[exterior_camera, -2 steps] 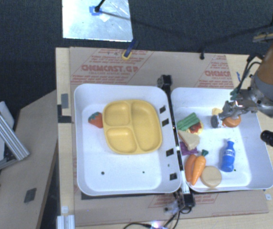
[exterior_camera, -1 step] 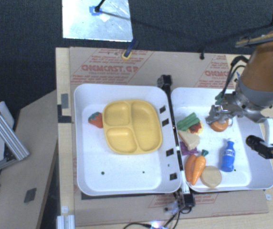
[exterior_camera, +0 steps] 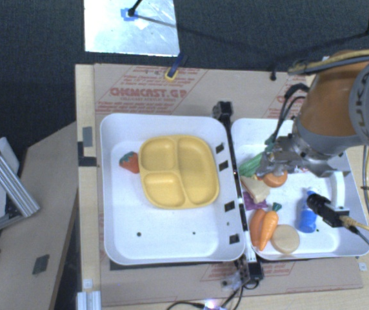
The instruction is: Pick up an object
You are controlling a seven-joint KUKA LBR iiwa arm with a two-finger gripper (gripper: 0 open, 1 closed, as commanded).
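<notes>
One orange round piece (exterior_camera: 275,179) lies under the end effector (exterior_camera: 273,166), grip state unclear.

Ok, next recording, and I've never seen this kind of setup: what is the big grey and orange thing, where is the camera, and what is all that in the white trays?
The grey and orange thing is a robot arm, reaching in from the right. The single camera is fixed above the bench and looks down at a slant. Two shallow white bins sit side by side. The left bin holds a yellow divided plate with a toy strawberry beside it. The right bin holds toy food: two carrots, a beige round piece, a blue item, and a small pile under the arm. The gripper is low over that pile, by an orange piece; whether it holds anything can't be told from here.
</notes>
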